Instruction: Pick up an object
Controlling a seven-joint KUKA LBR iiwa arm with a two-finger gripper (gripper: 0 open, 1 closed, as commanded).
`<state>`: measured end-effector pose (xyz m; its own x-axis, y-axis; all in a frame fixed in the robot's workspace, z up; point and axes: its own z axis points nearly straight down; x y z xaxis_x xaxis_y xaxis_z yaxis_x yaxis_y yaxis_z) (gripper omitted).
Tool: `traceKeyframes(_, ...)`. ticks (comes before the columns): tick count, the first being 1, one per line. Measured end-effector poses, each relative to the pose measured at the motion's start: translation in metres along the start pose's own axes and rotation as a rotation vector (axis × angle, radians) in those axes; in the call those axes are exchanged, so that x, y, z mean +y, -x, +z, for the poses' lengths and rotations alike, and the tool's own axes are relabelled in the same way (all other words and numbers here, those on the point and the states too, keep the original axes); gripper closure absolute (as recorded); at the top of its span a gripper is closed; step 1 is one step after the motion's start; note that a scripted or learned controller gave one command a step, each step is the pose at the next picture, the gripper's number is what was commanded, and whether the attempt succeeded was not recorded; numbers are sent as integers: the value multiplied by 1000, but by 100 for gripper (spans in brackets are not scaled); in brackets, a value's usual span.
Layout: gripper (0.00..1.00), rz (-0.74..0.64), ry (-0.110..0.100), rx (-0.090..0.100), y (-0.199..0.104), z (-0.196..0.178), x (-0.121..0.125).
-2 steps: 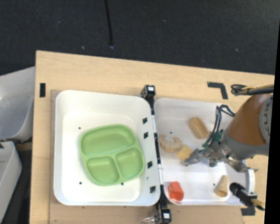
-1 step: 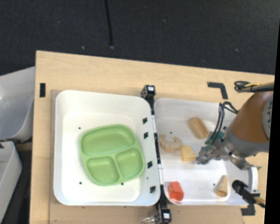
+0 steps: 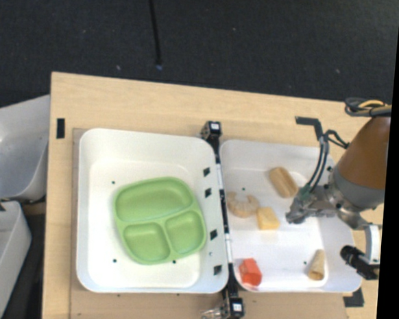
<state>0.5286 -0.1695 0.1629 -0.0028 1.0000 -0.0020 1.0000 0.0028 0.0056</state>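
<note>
I'm hovering my gripper (image 3: 297, 215) in the right bin (image 3: 280, 272); can't tell its opening, nothing visibly held. Yellow cheese wedge (image 3: 268, 219) sitting just left: probably light, stiff, slick. Gripping its flat sides.

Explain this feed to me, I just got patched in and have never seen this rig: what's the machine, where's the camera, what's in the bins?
One camera, fixed above the bench, looks down at a slant. The grey arm with an orange band reaches in from the right. Its gripper hangs over the right bin; I see nothing held in it. That bin holds a tan roll, a round beige piece, a yellow block just beside the gripper, a red block and a tan wedge. The left bin holds a green tray with three compartments.
</note>
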Motion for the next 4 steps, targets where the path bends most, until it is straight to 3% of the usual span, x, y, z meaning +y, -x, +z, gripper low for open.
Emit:
traceKeyframes(2,100,-1,0,0,10,-73,5)
traceKeyframes(4,100,-3,-4,2,-86,-89,33)
